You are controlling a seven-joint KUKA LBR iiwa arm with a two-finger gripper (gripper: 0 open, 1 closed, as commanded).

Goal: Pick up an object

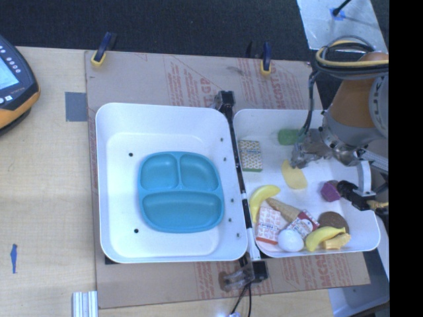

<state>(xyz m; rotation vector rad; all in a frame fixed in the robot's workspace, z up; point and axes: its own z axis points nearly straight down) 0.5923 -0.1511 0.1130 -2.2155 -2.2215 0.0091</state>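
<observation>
Bins sit side by side on the bench: the left bin point(106, 197) bears a blue plate point(180, 191) with three compartments, lying flat near its middle. The right bin point(254, 121) holds all the small things. My gripper point(303, 154) hangs over the upper middle of that bin, my arm coming in from the right with its orange band point(353, 104) above the wrist. Whether my gripper is released or clenched I cannot tell; its tip is a dark, blurred shape from here, and I see nothing clearly grasped.

Just below the tip lies a pale yellow piece point(294, 176), close enough that I cannot tell whether we touch. A green piece point(287, 137) lies just left of the gripper, near the bin's far wall. A checkered block point(250, 155) rests by the left wall. A purple piece point(330, 191) lies to the right, apart from the rest. Along the near edge crowd a banana point(262, 196), a cone point(284, 209), a red-and-white packet point(268, 226), a white egg point(289, 241), a brown round point(332, 220) and a second banana point(322, 238), touching or overlapping one another.
</observation>
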